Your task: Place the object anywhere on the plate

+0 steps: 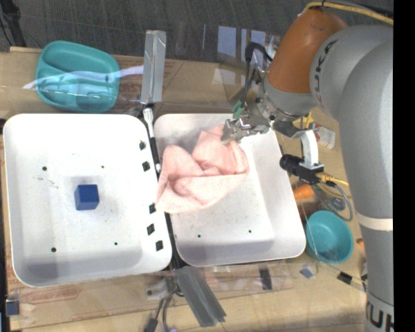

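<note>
Floor (124, 5): dark, ribbed grey, along the top beyond the bench.
Tabletop (194, 71): pale brown wood, scuffed, bearing strips of grey tape (154, 64).
Light: even and bright, with soft shadows inside the white bins (28, 158).

Gripper (236, 128) fingertips seem buried in the pink cloth (202, 171); their state unclear

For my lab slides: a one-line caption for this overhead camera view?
Gripper at the pink cloth's upper edge in the right bin; blue cube sits in the left bin.
</note>
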### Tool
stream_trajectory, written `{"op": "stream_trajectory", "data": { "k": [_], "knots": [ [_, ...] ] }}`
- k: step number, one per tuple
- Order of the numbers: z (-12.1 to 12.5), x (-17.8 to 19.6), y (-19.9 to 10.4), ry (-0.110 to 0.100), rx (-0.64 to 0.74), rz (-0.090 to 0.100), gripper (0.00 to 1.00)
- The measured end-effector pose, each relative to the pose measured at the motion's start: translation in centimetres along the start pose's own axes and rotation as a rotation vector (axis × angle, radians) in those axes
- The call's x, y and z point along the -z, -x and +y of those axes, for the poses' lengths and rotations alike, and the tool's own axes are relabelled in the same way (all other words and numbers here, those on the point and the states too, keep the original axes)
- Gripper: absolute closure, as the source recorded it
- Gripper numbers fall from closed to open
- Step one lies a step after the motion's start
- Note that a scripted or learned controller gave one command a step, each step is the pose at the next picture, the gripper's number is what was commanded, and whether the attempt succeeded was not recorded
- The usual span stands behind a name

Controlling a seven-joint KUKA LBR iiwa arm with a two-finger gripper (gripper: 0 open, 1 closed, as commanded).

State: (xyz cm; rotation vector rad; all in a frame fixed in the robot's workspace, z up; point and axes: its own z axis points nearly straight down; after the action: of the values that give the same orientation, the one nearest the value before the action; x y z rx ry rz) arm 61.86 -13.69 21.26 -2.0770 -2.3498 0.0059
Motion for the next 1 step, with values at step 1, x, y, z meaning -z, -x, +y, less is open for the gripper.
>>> {"op": "stream_trajectory", "data": {
  "k": [1],
  "knots": [
    [-9.59,3.04,-8.61,0.0,-0.052,-0.001,1.0]
  ]
}}
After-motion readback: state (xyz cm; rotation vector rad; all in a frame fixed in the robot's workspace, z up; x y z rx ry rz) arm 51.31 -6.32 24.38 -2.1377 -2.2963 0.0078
